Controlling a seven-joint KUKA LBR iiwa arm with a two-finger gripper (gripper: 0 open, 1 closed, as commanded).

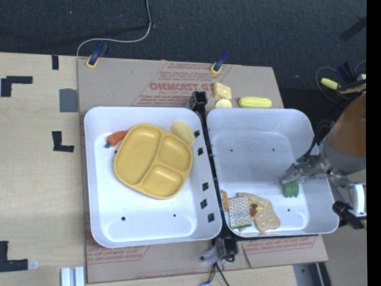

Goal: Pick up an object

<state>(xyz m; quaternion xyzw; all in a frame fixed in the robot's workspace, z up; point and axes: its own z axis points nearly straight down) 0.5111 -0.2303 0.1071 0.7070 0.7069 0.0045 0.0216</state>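
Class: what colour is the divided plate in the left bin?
Yellow; the divided plate shows best in the camera view.

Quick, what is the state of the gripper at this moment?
Gripper: it sits directly over a small green object in the right bin; open or closed cannot be told.

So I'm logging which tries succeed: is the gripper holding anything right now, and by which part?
It cannot be told. The gripper sits in the right bin right above a small green object, but the view is too coarse to show whether the piece is between its fingers.
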